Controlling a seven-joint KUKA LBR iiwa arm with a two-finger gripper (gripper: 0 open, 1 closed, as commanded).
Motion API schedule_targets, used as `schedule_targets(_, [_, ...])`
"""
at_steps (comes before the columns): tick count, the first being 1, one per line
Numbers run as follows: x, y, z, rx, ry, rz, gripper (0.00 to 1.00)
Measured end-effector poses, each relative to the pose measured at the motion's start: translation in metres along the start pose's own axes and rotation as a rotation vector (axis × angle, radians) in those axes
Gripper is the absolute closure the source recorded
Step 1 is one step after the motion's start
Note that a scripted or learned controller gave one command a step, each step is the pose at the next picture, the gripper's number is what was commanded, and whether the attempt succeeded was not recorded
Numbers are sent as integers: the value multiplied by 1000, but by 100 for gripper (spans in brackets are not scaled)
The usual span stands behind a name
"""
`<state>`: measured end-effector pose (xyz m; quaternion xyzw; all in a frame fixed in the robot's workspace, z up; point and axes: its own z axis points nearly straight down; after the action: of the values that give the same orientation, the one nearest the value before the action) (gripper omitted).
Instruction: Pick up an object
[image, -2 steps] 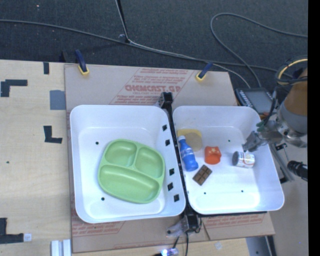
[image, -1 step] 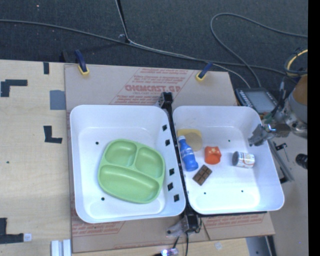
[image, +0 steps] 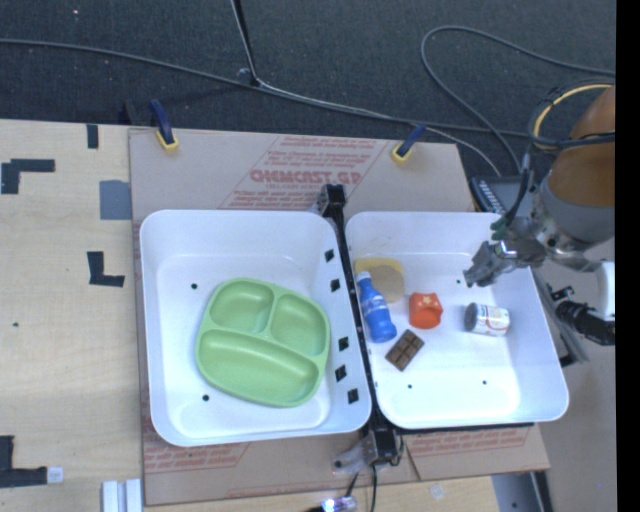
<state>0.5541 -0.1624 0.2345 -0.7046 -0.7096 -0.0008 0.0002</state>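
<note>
Because the task names no particular object, the choice lies among the small things gathered in the right bin (image: 540, 405), and all of them sit loose on its floor where a descent from above can reach them. A blue bottle (image: 375, 310) lies along the bin's left wall with a flat yellow piece (image: 388, 272) just behind it toward the far edge. An orange-red block (image: 426, 310) stands beside the bottle, a brown ridged bar (image: 404, 350) lies a little nearer the front edge, and a small white can (image: 488, 319) lies on its side toward the right wall, apart from the rest. The left bin (image: 150, 230) carries a green divided plate (image: 262, 342) that covers much of its floor, a broad flat thing and probably a poor target for a narrow claw.

The arm (image: 575, 190) reaches in over the right bin's far right corner, and the gripper (image: 483, 268) hangs above the floor there, angled down and inward. The white can lies nearest to it, just toward the front edge, so that can seems the likeliest thing to be tried. The claw touches none of the objects and nothing is seen in its grasp. Whether it is released or clenched cannot be told at this slant, since the dark head blurs together
</note>
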Motion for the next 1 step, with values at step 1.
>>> schedule_targets(1, [58, 19, 9, 2, 0, 0, 100])
